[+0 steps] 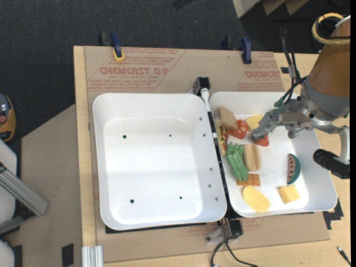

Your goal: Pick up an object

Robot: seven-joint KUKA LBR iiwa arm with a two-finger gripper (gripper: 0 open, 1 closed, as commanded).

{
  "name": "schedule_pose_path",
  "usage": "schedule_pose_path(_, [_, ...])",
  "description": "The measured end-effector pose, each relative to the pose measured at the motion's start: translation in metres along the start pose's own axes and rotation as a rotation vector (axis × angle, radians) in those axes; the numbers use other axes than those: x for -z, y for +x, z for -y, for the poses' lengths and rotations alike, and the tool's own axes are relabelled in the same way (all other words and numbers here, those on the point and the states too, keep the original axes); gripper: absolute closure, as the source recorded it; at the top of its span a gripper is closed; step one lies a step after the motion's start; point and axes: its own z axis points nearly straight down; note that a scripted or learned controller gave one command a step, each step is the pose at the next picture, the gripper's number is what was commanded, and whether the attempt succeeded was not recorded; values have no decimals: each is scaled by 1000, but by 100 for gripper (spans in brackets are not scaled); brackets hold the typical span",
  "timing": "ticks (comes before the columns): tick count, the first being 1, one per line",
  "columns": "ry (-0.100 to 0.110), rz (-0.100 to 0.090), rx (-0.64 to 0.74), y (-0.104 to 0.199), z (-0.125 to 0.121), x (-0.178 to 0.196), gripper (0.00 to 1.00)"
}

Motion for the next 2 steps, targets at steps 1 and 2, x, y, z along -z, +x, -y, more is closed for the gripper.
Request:
schedule_pose_path(1, [12, -4, -1, -1, 16, -152, 0])
schedule_pose_path(2, [-3, 2, 1, 1, -27, -167, 0])
